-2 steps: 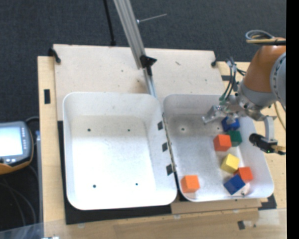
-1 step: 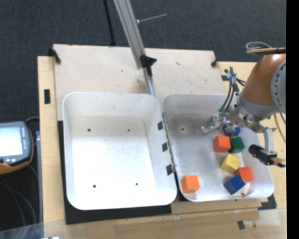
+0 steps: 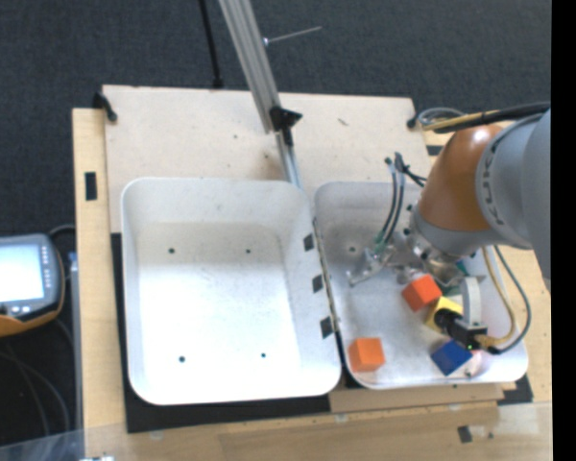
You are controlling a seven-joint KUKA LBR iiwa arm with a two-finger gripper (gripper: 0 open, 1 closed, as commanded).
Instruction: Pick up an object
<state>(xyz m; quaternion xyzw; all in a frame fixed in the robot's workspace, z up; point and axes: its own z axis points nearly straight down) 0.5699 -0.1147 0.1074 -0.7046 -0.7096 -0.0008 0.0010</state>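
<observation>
In the right bin (image 3: 357,221), near its front edge and close to the wall shared with the left bin (image 3: 221,286), an orange cube (image 3: 367,353) is seen lying by itself on the white floor. A second orange block (image 3: 420,293) is found farther back and to the right, just beside the gripper (image 3: 394,260), which is lowered into the middle of the same bin; whether this block is touched by the gripper cannot be told. A blue block (image 3: 450,357) is placed near the front right corner, well apart from the orange cube. The arm (image 3: 480,185) is reached in from the right, its orange band tilted over the back half of the bin. Whether the gripper is spread or closed cannot be told, as it is largely hidden under the wrist, and nothing is clearly shown to be held by it. Both bins are carried side by side on the pale bench (image 3: 173,133).
</observation>
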